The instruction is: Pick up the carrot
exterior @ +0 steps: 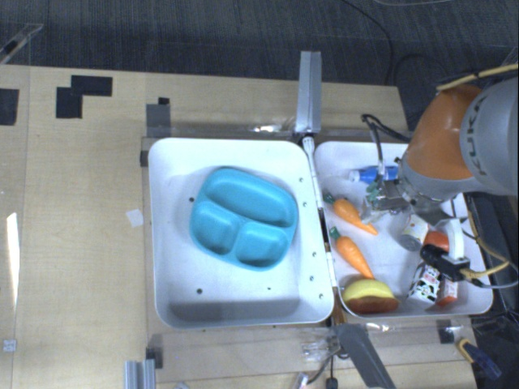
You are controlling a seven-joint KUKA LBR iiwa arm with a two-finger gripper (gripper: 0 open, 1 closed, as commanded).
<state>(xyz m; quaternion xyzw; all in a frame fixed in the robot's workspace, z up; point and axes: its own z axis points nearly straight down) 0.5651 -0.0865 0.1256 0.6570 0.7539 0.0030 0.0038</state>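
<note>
The hand (379, 194) is hanging low in the right bin (340, 154), just at three o'clock of the upper carrot (353, 215); I cannot tell how it is set, since the wrist's bulk is covering it, and nothing is showing as held. Two carrots are lying in this bin near its left wall: the upper one is pointing toward four o'clock with its tip almost under the hand, and the lower carrot (353, 254) is lying just at six o'clock of it, slanting the same way. Both are looking like light, stiff, smooth toys, likely to roll or slip, so taking hold across the thick middle seems safest.

Going outward, a yellow and red fruit (370, 294) is sitting at six o'clock of the lower carrot, against the bin's front wall. A small patterned carton (424, 283) is lying at three o'clock of the fruit. The left bin (170, 241) is holding a blue divided tray (242, 216). The arm (454, 140) is reaching in from three o'clock over the desk (73, 241), its orange band bending down toward the carrots.
</note>
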